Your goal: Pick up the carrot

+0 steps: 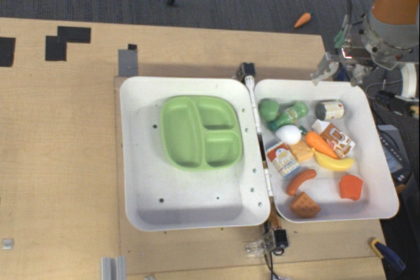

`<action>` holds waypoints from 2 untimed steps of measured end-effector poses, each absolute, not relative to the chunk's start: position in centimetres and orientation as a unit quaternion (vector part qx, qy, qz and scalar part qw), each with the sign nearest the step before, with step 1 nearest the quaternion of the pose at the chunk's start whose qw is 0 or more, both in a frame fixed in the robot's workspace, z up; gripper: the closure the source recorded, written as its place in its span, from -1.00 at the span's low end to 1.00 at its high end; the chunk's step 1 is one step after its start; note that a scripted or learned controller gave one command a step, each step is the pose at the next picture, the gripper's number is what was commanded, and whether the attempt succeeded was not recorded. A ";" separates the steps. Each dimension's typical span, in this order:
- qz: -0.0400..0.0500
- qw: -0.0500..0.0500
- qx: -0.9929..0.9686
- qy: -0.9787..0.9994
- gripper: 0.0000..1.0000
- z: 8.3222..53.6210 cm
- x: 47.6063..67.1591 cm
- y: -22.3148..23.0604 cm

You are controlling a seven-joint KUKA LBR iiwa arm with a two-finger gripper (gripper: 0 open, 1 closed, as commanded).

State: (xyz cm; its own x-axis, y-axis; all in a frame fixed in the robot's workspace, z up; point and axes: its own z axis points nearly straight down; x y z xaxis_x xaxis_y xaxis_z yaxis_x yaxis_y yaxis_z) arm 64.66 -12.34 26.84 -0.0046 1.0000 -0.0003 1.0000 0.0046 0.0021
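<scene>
One brown cake slice (304, 205) nearest, one carrot (321, 143) lying on one banana (335, 162). One gripper (340, 66) above the bin's far rim; cannot tell if open or shut

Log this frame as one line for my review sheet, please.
stage: not yet at the carrot | arm: above right bin's far right corner | carrot: in right bin among toy food, untouched | left bin: green plate

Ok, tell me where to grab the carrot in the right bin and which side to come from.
Grip the carrot across its thicker upper-left part, coming straight down from above. It lies flat on a slant, thick end toward the white egg, tip over the banana. The small carton and banana crowd the tip, so the thick end probably offers more room. The claw is at the bin's far rim.
</scene>
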 end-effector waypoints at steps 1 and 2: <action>0.000 0.000 0.693 0.721 -1.00 19.3 57.1 -9.1; 0.001 0.002 0.756 0.654 -1.00 10.0 56.8 -12.0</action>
State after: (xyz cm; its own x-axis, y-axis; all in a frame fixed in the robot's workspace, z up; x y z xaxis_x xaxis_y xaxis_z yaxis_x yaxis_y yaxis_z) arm 56.85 -11.97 10.02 0.1441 0.9896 0.0000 0.9895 -0.1441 0.0043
